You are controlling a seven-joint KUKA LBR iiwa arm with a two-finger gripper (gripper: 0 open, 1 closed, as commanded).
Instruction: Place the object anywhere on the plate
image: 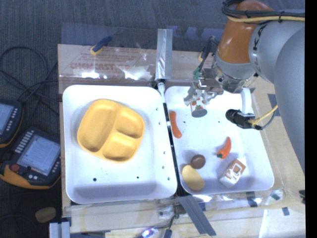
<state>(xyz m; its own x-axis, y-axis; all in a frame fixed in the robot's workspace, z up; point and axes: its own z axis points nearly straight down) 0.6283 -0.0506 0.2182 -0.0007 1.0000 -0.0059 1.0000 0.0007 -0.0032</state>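
Plate (110, 130) yellow, sectioned, in left white bin (74, 182).

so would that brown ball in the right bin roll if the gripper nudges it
Probably. The brown ball looks round and smooth, so a nudge could send it rolling. It touches the yellow disc, which may stop it on that side. It is small, likely light.

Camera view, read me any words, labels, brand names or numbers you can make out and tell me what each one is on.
Nothing reads clearly.
Red lettering on the clear plastic sheet behind the bins: mirrored and blurred by glare, unreadable.
Dark letter on the arm, by the orange band: cut off, possibly a "K".
Print on the small white carton: too small to read.
Screens of the handheld pendants: too blurred.
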